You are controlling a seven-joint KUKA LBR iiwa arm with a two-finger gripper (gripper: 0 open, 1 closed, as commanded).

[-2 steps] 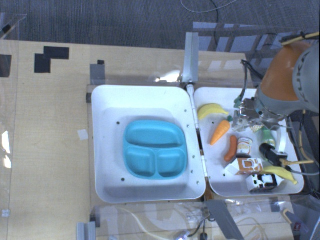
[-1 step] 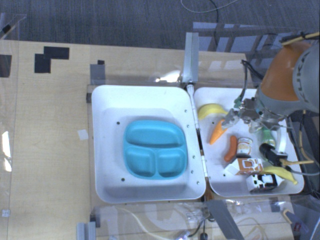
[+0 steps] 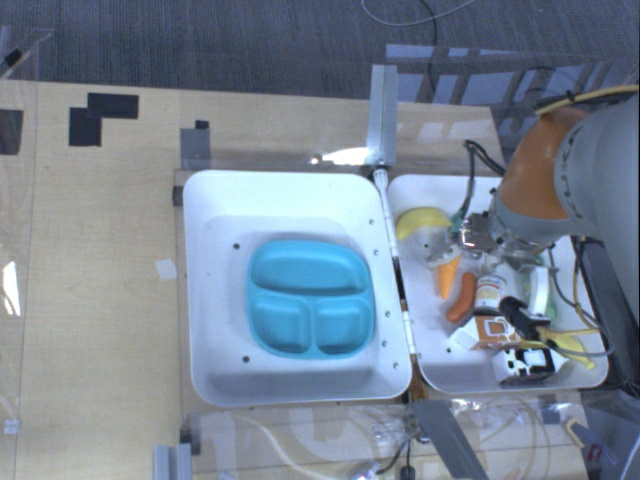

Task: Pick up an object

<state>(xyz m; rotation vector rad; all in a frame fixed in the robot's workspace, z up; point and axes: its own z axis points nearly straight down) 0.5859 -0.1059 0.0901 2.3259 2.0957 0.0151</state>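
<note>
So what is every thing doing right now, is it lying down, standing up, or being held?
Blue tray: lying flat in the left bin, its three compartments bare.
Yellow fruit: resting at the back of the right bin.
Carrot: lying loose, nothing gripping it.
Sausage: lying beside the carrot.
Small bottle: lying on its side.
Banana: lying at the front.
Pincer: low over the right bin; grip hidden.

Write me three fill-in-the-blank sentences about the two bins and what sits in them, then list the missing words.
1. The blue divided tray lies in the ____ bin of the camera view.
2. The tray has ____ compartments.
3. The arm wears an ____ band above its wrist, over the right bin that holds the yellow lemon-like fruit and the small carrot.

Missing words: left; three; orange
</note>
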